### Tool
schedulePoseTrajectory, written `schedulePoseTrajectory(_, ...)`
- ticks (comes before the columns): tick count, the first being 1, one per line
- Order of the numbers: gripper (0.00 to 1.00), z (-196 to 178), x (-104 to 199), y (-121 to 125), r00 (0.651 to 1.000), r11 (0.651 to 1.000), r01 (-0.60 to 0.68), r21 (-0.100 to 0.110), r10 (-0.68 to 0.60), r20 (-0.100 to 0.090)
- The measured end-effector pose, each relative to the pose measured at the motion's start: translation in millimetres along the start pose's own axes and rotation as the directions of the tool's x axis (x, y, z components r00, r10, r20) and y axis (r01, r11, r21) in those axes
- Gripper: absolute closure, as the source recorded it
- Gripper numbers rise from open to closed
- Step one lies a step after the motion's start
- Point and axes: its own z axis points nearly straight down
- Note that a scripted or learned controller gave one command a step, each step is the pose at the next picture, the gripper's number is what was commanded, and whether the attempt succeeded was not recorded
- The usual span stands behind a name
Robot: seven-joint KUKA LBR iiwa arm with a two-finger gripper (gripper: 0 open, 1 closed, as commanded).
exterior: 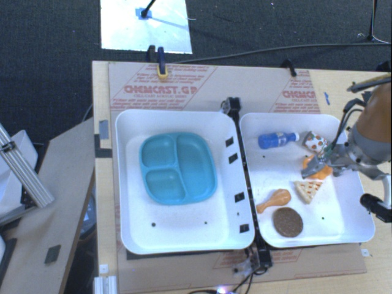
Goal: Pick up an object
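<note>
The right bin holds several toy items. A blue bottle lies at the back beside a white object with orange spots. In the middle sits a small orange piece, with a pale wedge-shaped slice just in front of it. An orange drumstick and a round brown patty lie nearer the front. My gripper reaches in from the right and hangs low right over the orange piece, partly hiding it. Whether it touches the piece I cannot tell.
The left bin carries a teal divided plate. A black divider strip runs between the bins. The arm's grey body covers the right bin's far right side. A blue clamp sits at the bench's back edge.
</note>
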Motion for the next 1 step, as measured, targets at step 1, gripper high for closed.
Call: schedulePoseTrajectory(1,1.00,-13.7,-0.2,2.0,1.000,1.000,0.001,-0.007,-0.001,0.003)
